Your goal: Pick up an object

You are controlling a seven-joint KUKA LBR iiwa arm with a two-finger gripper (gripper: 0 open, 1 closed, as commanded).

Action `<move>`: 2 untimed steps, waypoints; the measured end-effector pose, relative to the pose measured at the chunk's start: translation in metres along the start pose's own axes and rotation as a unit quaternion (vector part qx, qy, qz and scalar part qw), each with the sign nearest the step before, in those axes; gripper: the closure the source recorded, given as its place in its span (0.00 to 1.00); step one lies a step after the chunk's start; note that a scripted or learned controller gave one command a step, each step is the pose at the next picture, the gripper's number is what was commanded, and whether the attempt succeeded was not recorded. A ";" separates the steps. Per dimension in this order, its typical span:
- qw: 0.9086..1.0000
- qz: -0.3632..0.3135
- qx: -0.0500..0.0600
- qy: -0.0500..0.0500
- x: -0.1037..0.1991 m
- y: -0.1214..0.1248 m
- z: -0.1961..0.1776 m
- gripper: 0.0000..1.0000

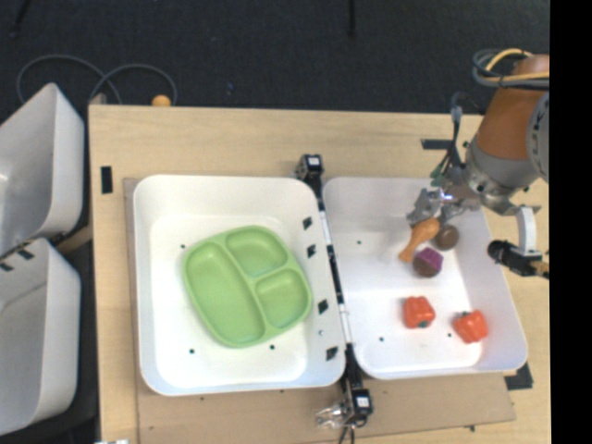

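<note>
The claw (pixel 435 203) hung over the right bin (pixel 370 340); whether it was open could not be told. A carrot (pixel 418 240) lay just below it, touching a plum (pixel 427 263). Crowding risked a slipped grasp.

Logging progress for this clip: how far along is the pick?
Done: the gripper has reached the right bin, low over the orange carrot-like piece. In hand: nothing visibly held; that piece lies on the bin floor by the purple item. Left: grasp and lift.
</note>
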State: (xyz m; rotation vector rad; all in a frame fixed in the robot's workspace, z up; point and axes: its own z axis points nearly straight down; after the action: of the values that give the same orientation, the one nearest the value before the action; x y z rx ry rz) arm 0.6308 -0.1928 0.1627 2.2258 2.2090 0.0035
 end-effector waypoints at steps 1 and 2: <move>1.000 0.001 -0.001 -0.001 -0.007 -0.001 -0.064 1.00; 1.000 -0.001 0.001 0.000 -0.008 0.000 -0.074 1.00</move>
State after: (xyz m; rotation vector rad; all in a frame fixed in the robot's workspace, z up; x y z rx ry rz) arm 0.6306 -0.2002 0.2364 2.2251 2.2123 0.0019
